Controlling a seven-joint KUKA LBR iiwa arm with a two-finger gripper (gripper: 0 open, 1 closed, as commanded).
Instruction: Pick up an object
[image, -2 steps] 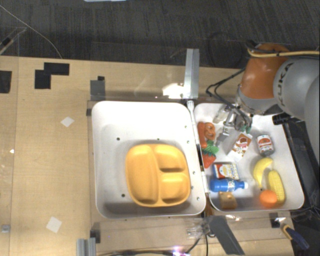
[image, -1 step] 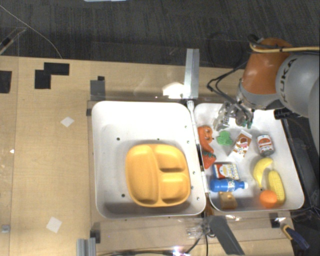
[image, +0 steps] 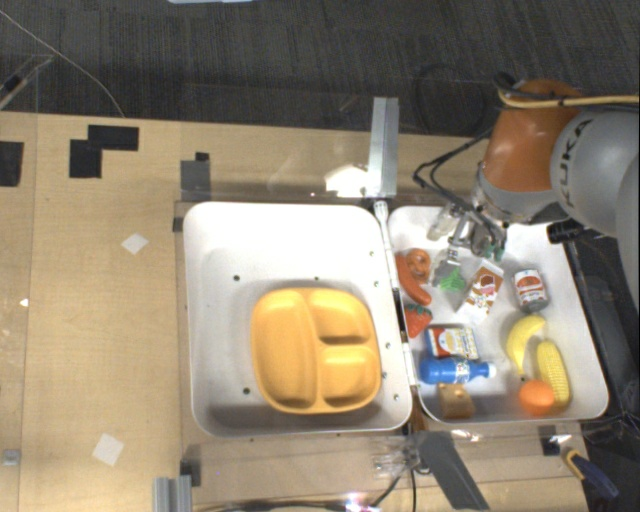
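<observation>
A yellow divided tray (image: 315, 350) sits alone in the left bin (image: 215, 250), with bare white floor toward 12 and 9 o'clock. The right bin (image: 590, 350) is crowded: a blue bottle (image: 455, 372), a red-and-white carton (image: 484, 288), a small can (image: 530, 289), a banana (image: 522, 338), a corn cob (image: 553, 370), an orange (image: 537, 397) and a strawberry (image: 416, 320). The gripper (image: 465, 245) hangs over that bin's 11 o'clock corner, just above the carton; whether its fingers are parted or closed cannot be told.
</observation>
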